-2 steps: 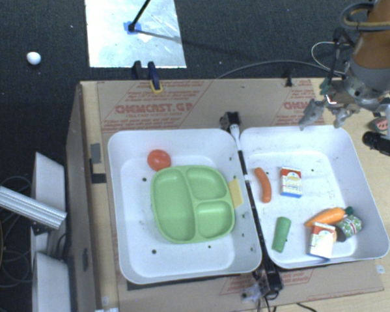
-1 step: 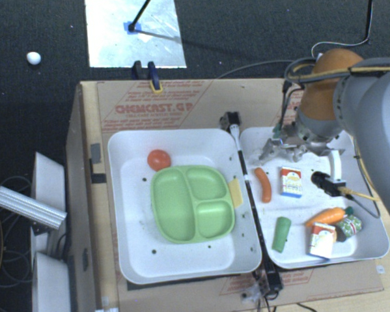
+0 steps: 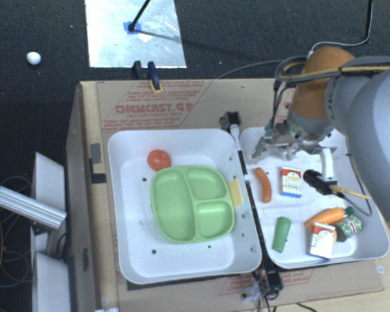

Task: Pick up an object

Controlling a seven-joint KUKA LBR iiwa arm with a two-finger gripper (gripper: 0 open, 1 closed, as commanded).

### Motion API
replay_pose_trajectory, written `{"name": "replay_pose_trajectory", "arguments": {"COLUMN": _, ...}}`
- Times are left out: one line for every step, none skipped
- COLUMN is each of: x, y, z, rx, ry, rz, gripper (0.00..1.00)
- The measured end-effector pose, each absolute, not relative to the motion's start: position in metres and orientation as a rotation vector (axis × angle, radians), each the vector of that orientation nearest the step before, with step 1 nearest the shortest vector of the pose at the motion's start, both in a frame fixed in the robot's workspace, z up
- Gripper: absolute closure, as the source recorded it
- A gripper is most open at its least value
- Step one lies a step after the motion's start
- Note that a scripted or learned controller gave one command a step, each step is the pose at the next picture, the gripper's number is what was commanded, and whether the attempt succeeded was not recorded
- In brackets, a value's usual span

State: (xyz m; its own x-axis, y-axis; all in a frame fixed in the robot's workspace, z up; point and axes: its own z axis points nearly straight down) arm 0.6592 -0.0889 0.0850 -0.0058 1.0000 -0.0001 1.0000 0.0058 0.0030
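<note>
My gripper [image 3: 272, 154] hangs over the far left part of the right bin [image 3: 375, 240], open, with nothing between its fingers. Just in front of it lie an orange sausage [image 3: 263, 184] and a small red and white box [image 3: 291, 181]. Nearer the front of that bin are a green cylinder [image 3: 281, 234], a carrot [image 3: 326, 215], a second small box [image 3: 322, 240] and a dark green can [image 3: 349, 224].
The left bin [image 3: 131, 253] holds a green divided plate [image 3: 190, 203], a red ball [image 3: 158, 159] behind it and a yellow piece [image 3: 236, 192] at the plate's right edge. The bins' shared rim [image 3: 248, 195] runs between them.
</note>
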Motion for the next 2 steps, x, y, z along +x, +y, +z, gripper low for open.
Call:
{"name": "replay_pose_trajectory", "arguments": {"x": 0.6693, "y": -0.0826, "z": 0.0852, "rx": 2.214, "ry": 2.226, "rz": 0.003, "gripper": 0.00}}
{"name": "replay_pose_trajectory", "arguments": {"x": 0.6620, "y": -0.0839, "z": 0.0847, "rx": 2.219, "ry": 2.222, "rz": 0.001, "gripper": 0.00}}
